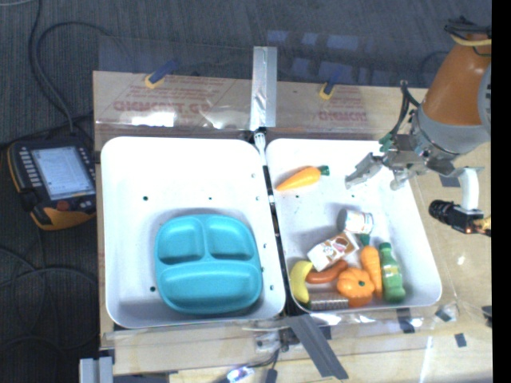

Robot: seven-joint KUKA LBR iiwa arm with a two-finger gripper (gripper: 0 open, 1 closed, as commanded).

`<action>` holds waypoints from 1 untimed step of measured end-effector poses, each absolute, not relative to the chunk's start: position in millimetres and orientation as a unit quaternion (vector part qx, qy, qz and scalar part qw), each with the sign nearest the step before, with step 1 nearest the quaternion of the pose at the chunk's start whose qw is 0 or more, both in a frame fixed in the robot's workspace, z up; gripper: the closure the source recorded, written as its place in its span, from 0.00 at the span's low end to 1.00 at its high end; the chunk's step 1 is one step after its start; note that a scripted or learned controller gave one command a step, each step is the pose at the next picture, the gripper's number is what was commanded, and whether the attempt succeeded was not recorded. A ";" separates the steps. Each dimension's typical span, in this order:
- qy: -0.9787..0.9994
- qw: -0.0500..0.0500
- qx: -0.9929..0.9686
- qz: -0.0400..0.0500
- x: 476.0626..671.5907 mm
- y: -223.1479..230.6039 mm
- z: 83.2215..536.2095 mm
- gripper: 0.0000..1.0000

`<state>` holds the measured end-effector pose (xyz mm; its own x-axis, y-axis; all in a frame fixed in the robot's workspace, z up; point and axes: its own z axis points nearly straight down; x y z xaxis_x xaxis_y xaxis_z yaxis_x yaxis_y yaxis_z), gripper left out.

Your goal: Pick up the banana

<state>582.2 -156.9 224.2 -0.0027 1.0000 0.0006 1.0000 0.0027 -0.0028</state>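
1. The blue tray (209,263) lies alone in the left bin (128,166).
2. Right of the tray, the banana (299,282) sits in the right bin (419,238), crowded by toy food.
3. Far right of the tray, the gripper (382,173) hovers spread wide, holding nothing, probably ready to descend.

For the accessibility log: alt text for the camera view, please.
The gripper hangs open above the right bin, far from the banana at the bin's near-left corner among toy food. A blue tray sits in the left bin.
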 end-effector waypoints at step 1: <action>-0.811 -0.001 -0.585 0.001 657.6 -173.0 98.1 0.00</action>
<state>657.6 -173.0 98.1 -0.3167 0.9485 -0.0032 0.9485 0.3167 -0.0004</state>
